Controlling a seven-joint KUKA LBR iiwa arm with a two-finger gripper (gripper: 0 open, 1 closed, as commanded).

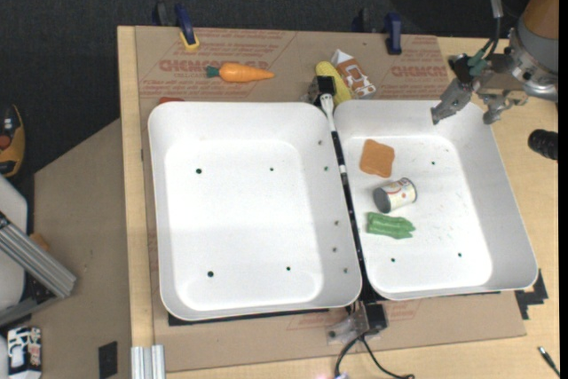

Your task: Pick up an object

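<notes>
- The two-finger jaws (469,105) are positioned above the far right corner of the right shallow white bin (497,217), spread open, with nothing held.
- An orange square block (377,157), a small white cylindrical can (394,193) and a green pod-shaped piece (390,226) are located in that bin, close together.
- An orange toy carrot (241,74) is located on the bench (266,58), beyond the left bin (177,209).

The right bin (479,226) has three things bunched near its left-centre: an orange block (377,158), a small can (395,193) on its side just below it, and a green piece (390,226) below that; they lie close together with narrow gaps; the bin's right half is bare floor; the left bin (177,217) gives open room throughout; a carrot (241,74) and a yellow thing (330,80) lie on the board behind the bins.
</notes>
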